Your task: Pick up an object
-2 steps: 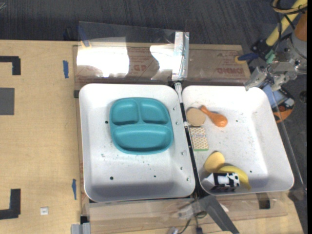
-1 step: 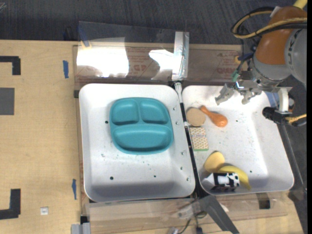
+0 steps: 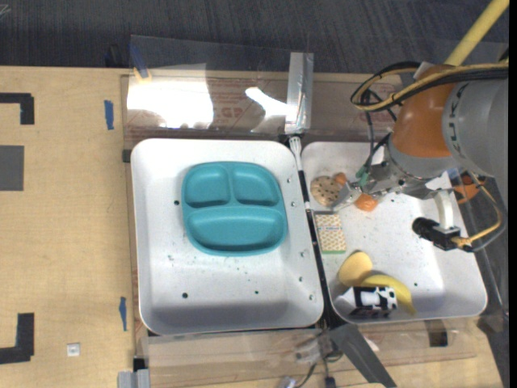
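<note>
The gripper (image 3: 361, 186) is lowered at right of centre, beside an orange piece (image 3: 367, 203). Whether it is clenched cannot be told. The piece could be nudged aside by a misaligned descent.

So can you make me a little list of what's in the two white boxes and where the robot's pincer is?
left bin: shallow white bin holding a teal plastic divided plate
right bin: shallow white bin holding a round tan cookie, a small orange ball, a patterned square card, a yellow banana and a black-and-white toy
pincer: low over the right bin, beside the cookie and ball
</note>
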You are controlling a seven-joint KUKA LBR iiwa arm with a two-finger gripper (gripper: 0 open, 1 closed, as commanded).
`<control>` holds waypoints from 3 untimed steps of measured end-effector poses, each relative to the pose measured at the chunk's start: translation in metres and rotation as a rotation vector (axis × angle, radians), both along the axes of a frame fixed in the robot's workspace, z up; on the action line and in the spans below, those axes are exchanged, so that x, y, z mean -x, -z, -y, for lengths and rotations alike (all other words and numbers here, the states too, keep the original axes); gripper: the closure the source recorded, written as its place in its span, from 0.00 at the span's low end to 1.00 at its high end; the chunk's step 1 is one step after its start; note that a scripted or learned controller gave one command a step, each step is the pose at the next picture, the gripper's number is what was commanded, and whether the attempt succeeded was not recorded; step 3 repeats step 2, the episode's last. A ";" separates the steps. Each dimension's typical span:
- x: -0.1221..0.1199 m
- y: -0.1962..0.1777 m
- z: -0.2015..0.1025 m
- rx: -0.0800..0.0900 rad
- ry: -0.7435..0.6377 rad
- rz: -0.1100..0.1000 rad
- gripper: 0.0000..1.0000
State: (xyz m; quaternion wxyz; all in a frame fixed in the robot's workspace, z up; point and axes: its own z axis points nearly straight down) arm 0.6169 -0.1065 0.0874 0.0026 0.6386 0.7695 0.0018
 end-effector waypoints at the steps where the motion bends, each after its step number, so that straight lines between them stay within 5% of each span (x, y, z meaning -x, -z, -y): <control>1: -0.003 -0.013 0.000 0.001 0.001 0.008 1.00; 2: -0.022 -0.103 -0.044 -0.001 -0.056 0.005 1.00; 3: -0.022 -0.103 -0.044 -0.001 -0.056 0.005 1.00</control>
